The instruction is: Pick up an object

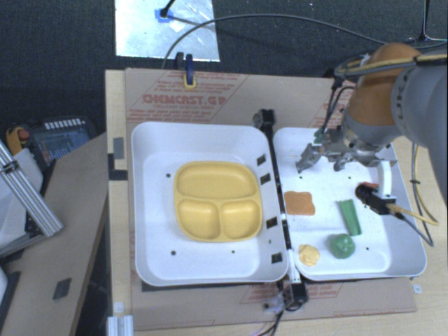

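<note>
In the right bin (pixel 402 254) lie a flat orange piece (pixel 299 203), a green stick (pixel 348 216), a round green object (pixel 342 246) and a small yellow lump (pixel 309 255). My gripper (pixel 323 162) hangs over the bin's far part, above and behind the orange piece. Its two fingers are spread apart, open, with nothing between them. The grey arm with its orange band (pixel 381 82) comes in from the upper right.
The left bin (pixel 150 194) holds a yellow divided plate (pixel 216 200). Black clips run along the seam between the bins (pixel 269 180). A black and white fitting with a cable (pixel 374 196) sits near the right bin's right wall.
</note>
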Controlling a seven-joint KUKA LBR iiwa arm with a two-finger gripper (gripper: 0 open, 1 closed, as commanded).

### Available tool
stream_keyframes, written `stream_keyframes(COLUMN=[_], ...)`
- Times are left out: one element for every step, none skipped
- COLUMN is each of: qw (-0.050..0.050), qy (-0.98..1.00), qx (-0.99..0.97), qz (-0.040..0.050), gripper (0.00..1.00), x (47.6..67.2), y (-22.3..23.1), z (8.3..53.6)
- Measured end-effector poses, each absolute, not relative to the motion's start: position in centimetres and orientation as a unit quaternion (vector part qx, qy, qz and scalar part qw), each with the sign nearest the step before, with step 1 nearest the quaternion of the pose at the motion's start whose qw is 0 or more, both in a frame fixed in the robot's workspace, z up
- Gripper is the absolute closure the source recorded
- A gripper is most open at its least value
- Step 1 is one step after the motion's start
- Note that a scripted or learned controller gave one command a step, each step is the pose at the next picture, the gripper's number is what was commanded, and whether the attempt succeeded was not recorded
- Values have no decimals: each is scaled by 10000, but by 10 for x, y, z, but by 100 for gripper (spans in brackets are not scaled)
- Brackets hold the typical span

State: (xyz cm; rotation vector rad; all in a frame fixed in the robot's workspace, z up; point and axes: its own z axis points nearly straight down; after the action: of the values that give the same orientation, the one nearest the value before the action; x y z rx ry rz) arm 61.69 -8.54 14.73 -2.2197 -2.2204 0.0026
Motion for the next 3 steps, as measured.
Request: stream_keyframes(qw=[14, -16, -27], qy=[-7071, -7071, -7083], qx=[-7072, -7071, -7059], qz=[11, -8, -20], gripper=[0, 100, 100], x=[610, 612, 623], y=[-92, -93, -93], z=[99, 112, 163])
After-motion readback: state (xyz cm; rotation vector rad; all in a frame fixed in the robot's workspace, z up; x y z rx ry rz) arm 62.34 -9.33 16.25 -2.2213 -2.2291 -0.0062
